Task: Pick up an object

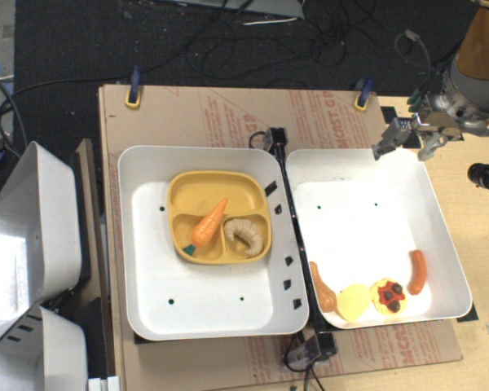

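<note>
White bins [147, 218]; yellow divided plate [220, 216]; orange carrot [209, 224]; tan shrimp [246, 235]; orange-red sausage [417, 271]; pale yellow disc [354, 300]; brown cardboard tabletop [228, 112] with red lettering.

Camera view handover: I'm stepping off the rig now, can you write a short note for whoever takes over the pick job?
Gripper: over the far right corner of the right white bin, jaws apart with nothing between them.

Right bin, near edge: orange sausage-shaped toy, small round toy with red and dark toppings, pale yellow disc, orange-brown drumstick-shaped toy by the left wall.

Left white bin: yellow divided plastic plate holding an orange toy carrot and a pale curled shrimp-like toy.

Done: nothing picked yet.
Left: descend on one object, close, lift.
</note>
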Motion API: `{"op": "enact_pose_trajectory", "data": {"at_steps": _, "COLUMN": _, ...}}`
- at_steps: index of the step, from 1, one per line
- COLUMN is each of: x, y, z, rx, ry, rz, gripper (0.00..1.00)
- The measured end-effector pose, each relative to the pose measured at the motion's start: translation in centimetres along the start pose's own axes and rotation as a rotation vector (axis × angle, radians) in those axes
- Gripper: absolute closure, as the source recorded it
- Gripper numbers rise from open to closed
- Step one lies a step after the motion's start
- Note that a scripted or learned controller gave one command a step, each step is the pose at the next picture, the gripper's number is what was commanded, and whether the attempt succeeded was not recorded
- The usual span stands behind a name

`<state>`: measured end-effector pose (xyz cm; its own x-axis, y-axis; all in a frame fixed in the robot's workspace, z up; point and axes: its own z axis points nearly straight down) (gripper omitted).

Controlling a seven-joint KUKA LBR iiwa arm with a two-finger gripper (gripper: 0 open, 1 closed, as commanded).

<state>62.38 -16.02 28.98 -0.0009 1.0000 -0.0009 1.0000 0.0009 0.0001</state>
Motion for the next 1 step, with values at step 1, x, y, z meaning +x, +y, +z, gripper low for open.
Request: {"op": "enact_pose_trajectory", "data": {"at_steps": 1, "x": 0.87, "y": -0.35, "z": 5.95, "rx": 0.006, "ry": 0.002, "rz": 0.001, "gripper": 0.0}}
